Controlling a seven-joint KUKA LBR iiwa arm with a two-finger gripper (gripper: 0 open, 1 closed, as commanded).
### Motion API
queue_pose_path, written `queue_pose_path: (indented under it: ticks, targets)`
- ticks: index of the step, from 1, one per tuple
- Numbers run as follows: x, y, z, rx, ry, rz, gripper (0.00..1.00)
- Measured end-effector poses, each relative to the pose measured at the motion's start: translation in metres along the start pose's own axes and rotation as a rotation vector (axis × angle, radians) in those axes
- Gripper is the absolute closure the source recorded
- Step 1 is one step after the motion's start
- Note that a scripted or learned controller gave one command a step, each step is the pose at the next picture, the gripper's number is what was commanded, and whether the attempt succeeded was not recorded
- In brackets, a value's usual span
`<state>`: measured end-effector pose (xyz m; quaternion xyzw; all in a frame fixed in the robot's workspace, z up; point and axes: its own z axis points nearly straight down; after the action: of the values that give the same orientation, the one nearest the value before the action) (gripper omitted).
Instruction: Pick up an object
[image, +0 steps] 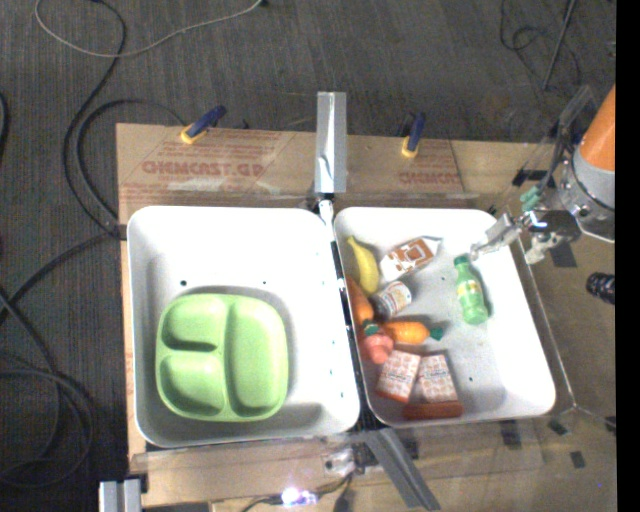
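Dark carpet with cables surrounds cardboard-topped desk (240, 165) carrying two white bins. Fingers (515, 228) hover over right bin's (520, 390) upper right rim; whether released or clenched cannot be told, nothing visibly between them. Green bottle (470, 291) lies just below-left of fingers. Farther left: carton (411, 255), banana (364, 264), small jar (392, 298), carrot (408, 332), two packets (416, 376). Well left, left bin (200, 232) holds green divided tray (224, 356).

Two bins sit side by side on a bench. The left bin (145, 240) holds a divided tray (224, 355) toward its front. The right bin (535, 355) holds a banana (364, 262), carton (411, 255), jar (392, 298), carrot (408, 332) and two packets (418, 378) along its left side, with a bottle (470, 291) further right.
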<state>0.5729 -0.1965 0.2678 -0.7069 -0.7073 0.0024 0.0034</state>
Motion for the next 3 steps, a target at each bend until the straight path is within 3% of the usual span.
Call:
queue_pose_path:
  ticks: [1, 2, 3]
  targets:
    - [-0.026, 0.002, 0.137, 0.001, 0.002, -0.042, 0.0]
    - [-0.019, 0.04, 0.171, -0.007, 0.008, -0.027, 0.0]
    - [-0.02, 0.037, 0.169, 0.003, 0.006, -0.027, 1.0]
